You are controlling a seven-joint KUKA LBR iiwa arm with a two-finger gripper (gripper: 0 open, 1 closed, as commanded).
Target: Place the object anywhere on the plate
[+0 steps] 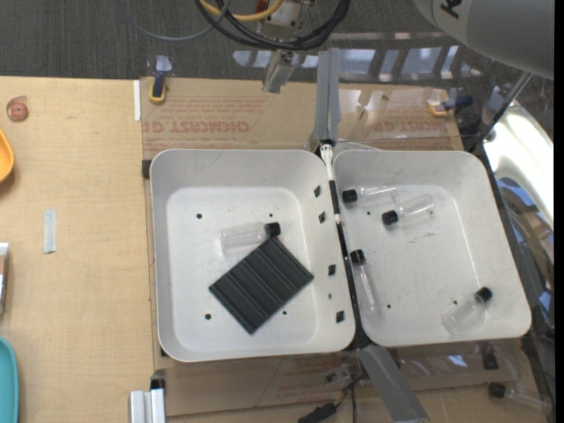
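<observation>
Listing from the near edge of the bench outward.

- Right bin [493,192], near corner: clear vial [467,311], black cap, lying flat close to the wall. Hard to close on cleanly there; likely to be shoved against the rim rather than lifted.
- Left bin [176,236], near half: dark ribbed plate [262,285], lying flat, turned at an angle to the bin walls. Nothing resting on it; task judged not yet done.
- Right bin, along the wall shared with the left bin: long vial [363,280], cap toward the far end. Same risk from the wall.
- Left bin, just beyond the plate's far corner: capped tube [249,233], lying on its side, cap end just beside the plate; touching or not cannot be told. Nearest candidate for the task. Round and smooth, so apt to roll away if nudged, or to roll off the plate once released.
- Right bin, far half: two more vials [405,211], lying near each other. Transparent bodies on white, easily misjudged.
- Beyond the bins: cardboard sheet [220,117] on the bench.
- Farthest, above the cardboard, under hanging cables: gripper [280,70], well apart from every vial and from the plate. Nothing seen held. How far open: cannot tell.
- Far right: grey arm [493,11].
</observation>
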